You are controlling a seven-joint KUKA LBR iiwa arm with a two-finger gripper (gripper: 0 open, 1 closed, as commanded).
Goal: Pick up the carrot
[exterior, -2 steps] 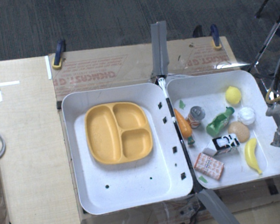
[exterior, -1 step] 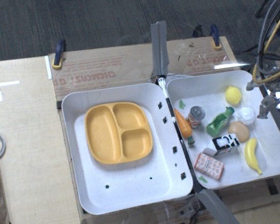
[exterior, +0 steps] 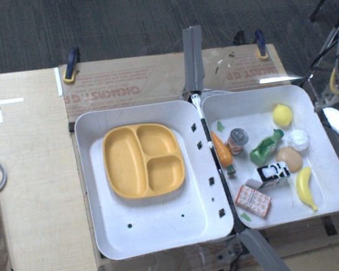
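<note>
Two white bins sit before us; the carrot (exterior: 222,149) lies in the right bin (exterior: 327,141) against its left wall, beside a small can (exterior: 238,138). A yellow divided plate (exterior: 143,160) rests in the left bin (exterior: 96,192).

A yellow divided plate (exterior: 143,160) sits in the left bin (exterior: 108,234). The right bin (exterior: 335,202) holds a lemon (exterior: 282,114), banana (exterior: 305,188), green bottle (exterior: 266,147) and small can (exterior: 238,136).
</note>
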